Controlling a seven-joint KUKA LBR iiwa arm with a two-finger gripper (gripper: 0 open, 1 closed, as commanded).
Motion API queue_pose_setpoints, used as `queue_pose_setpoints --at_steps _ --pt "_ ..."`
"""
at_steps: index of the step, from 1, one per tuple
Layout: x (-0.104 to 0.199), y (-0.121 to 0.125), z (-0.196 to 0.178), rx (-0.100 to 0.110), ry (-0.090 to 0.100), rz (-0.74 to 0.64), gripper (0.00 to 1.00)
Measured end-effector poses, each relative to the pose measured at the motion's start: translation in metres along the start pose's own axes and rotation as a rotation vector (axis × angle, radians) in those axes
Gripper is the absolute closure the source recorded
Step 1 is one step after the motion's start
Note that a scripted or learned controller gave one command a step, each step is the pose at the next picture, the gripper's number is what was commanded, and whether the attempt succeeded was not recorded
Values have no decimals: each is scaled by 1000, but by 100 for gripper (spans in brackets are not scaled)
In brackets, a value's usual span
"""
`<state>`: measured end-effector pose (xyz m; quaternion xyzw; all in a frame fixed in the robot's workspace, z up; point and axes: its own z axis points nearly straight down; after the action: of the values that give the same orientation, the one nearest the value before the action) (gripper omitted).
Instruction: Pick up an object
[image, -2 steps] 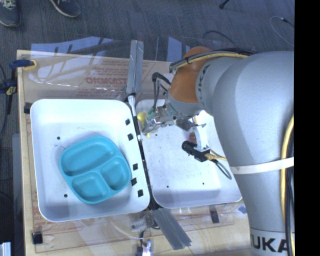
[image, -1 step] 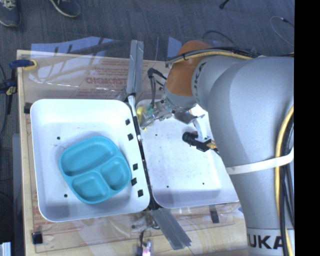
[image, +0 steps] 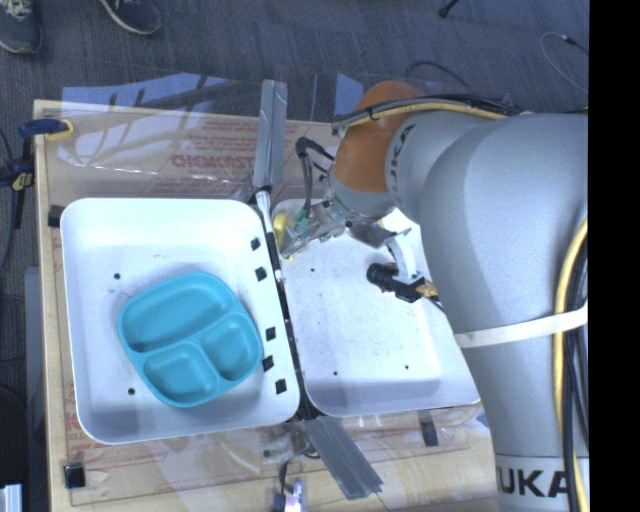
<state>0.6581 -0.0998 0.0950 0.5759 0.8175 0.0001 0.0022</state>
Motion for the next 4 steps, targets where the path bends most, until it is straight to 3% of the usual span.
queue_pose_setpoints --at_steps 4 --pt "-5 -2 1 1 1 -72 100"
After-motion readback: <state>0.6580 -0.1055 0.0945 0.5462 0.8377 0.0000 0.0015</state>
